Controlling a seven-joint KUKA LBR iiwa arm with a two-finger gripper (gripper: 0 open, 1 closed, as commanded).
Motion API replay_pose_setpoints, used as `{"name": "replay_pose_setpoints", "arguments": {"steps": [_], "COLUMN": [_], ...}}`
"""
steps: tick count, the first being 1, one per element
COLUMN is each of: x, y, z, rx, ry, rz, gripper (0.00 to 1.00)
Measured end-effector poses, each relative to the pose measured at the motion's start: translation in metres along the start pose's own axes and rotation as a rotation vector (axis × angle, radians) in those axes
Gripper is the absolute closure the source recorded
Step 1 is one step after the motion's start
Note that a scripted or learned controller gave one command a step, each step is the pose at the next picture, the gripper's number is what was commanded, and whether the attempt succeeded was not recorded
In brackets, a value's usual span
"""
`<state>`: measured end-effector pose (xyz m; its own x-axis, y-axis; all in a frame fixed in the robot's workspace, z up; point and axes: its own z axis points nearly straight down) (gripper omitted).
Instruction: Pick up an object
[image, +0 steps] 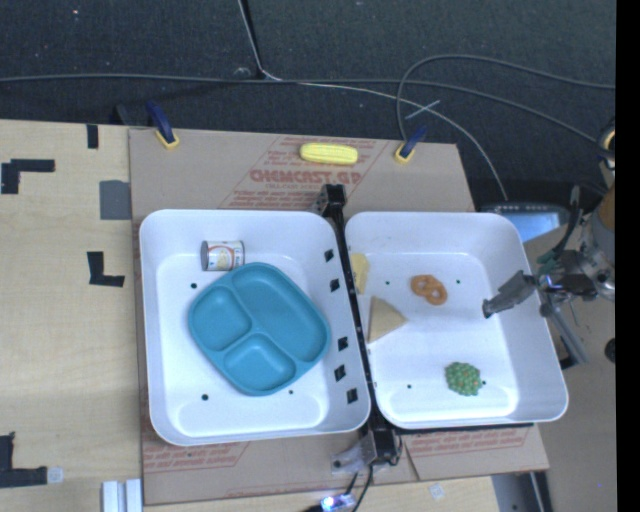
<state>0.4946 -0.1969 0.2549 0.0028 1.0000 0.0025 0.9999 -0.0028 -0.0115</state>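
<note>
The right bin (500, 232) holds a brown pretzel (429, 289), a pale cheese wedge (385, 319), a small yellow piece (358, 270) against the divider and a green knobbly ball (463, 378). In the left bin (160, 300) lie a blue divided plate (259, 326) and a small tin can (222, 256) on its side. My gripper (500, 302) reaches in over the right bin's right rim, to the right of the pretzel and apart from it. Nothing shows in its grasp.
A yellow corn-like object (328, 154) lies on the cardboard behind the bins. Two blue-and-yellow clamps (161, 128) (409, 144) pin the cardboard's far edge. Cables trail across the dark floor at the back. A black divider strip (345, 300) runs between the bins.
</note>
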Motion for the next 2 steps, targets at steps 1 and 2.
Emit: {"name": "replay_pose_setpoints", "arguments": {"steps": [1,2], "x": [0.0,0.006], "y": [0.002,-0.006], "z": [-0.005,0.052], "rx": [-0.01,-0.005], "ry": [-0.003,-0.001], "rz": [-0.004,-0.003], "gripper": [0.0,0.0]}}
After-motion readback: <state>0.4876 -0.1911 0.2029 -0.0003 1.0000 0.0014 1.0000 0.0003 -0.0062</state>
